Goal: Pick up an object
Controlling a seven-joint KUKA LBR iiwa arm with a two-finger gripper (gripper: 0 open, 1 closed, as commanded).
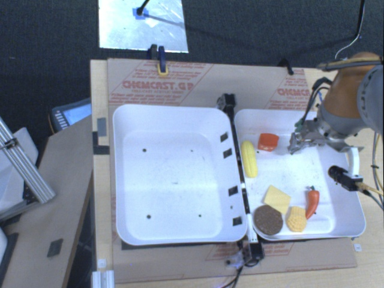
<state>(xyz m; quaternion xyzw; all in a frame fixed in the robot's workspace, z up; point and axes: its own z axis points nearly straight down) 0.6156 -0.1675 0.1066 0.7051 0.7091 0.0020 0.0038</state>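
- Gripper (295, 143) hangs near the right bin's (348, 215) back edge, beside the orange block (268, 141); its grip cannot be told
- Corn cob (249, 159) lies along that bin's left wall

A dark speckled carpet floor (48, 23) is seen around the surface (198, 77), which is covered by brown board printed with red lettering. A shiny silver sheet (143, 17) lies on the floor beyond it. An aluminium rail (24, 164) is seen at the left edge.
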